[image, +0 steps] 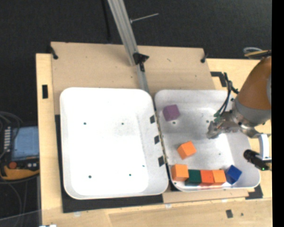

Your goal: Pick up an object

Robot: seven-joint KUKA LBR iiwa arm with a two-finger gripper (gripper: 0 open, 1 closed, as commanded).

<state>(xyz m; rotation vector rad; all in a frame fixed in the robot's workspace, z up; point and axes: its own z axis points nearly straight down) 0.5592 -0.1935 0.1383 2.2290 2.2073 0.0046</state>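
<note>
Bench [180, 60]: light wooden top on a dark floor, bearing two shallow white bins side by side.
Left bin [66, 126]: white plastic tray with rounded corners, a few dark specks on its floor.
Right bin [199, 96]: white plastic tray holding all the blocks.
Purple cube [171, 112]: small foam-like block, far left part of the right bin, well apart from the others.
Orange cube [186, 149]: lone block, tilted, near the middle of the right bin, between the purple cube and the near row.
Near row: five blocks along the right bin's near wall, left to right an orange block [180, 171], a dark green block [194, 177], an orange-red block [207, 176], a lighter orange block [219, 176] and a blue block [233, 173] turned at an angle.
Arm [255, 91]: grey with an orange band, reaching in from the right over the right bin.
Gripper [214, 130]: low over the bin floor, right of the lone orange cube and apart from it; nothing seen between the fingers; whether they are spread or pressed together cannot be told.
Metal rail [125, 27]: slanted grey bar over the far side of the bench.
</note>
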